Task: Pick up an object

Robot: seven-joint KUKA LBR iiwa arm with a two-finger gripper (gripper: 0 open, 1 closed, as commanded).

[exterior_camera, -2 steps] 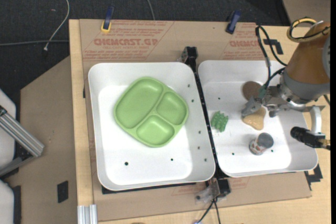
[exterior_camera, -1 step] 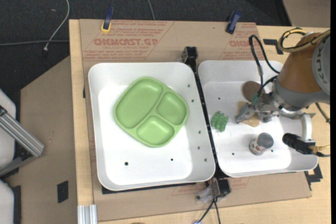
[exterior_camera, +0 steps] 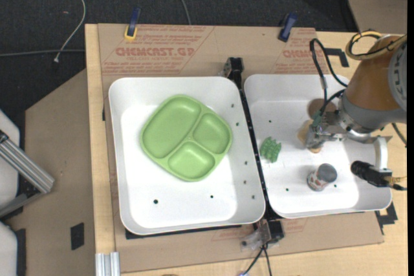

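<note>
Two white bins sit side by side on my desk (exterior_camera: 97, 139): the left bin (exterior_camera: 129, 203) carries a green divided plate (exterior_camera: 186, 137) lying flat near its middle, and the right bin (exterior_camera: 284, 200) holds the small things worth picking. My end effector (exterior_camera: 315, 137) is down inside the right bin, over a small tan object (exterior_camera: 306, 134) near the bin's middle; whether anything sits between its tips I cannot tell, since my wrist hides that spot. A green toy (exterior_camera: 270, 149) lies just left of me, near the wall between the bins. A small grey and brown object (exterior_camera: 321, 176) rests nearer the front edge, apart from both. I judge I am low because the tan object is my target, and the others lie loose enough to stay undisturbed.
</note>
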